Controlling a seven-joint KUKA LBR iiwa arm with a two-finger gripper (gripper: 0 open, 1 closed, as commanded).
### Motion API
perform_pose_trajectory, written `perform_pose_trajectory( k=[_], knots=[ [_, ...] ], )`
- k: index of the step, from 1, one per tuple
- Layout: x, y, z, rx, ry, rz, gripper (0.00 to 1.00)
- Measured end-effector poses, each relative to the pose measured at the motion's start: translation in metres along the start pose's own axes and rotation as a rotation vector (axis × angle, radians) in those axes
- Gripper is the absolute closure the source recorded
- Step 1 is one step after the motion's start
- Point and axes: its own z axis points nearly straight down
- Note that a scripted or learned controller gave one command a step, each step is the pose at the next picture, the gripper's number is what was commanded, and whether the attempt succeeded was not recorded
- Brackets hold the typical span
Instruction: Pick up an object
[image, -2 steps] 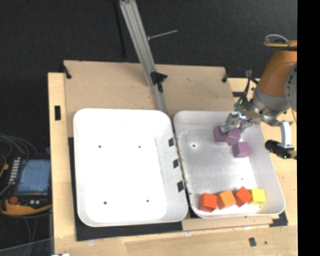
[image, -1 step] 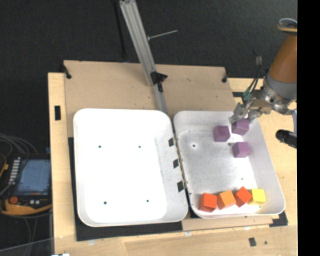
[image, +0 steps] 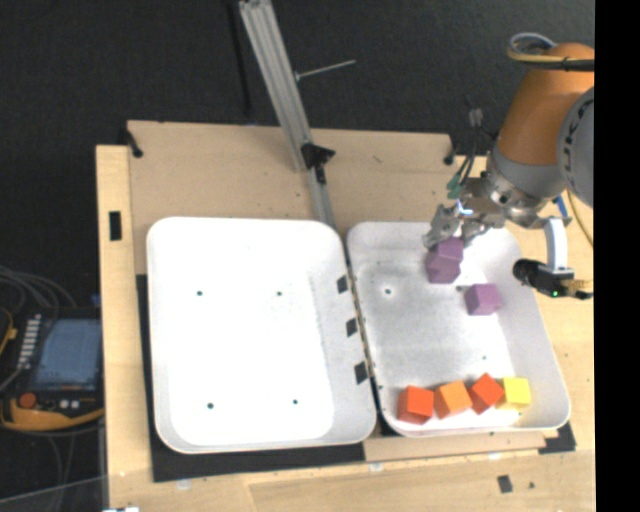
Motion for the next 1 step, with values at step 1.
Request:
perform_pose_trajectory(
  k=[1],
  knots=[
    [0.0572, -0.0038, -0.0016, 0.001, 0.001, 0.000, 1.00]
  ],
)
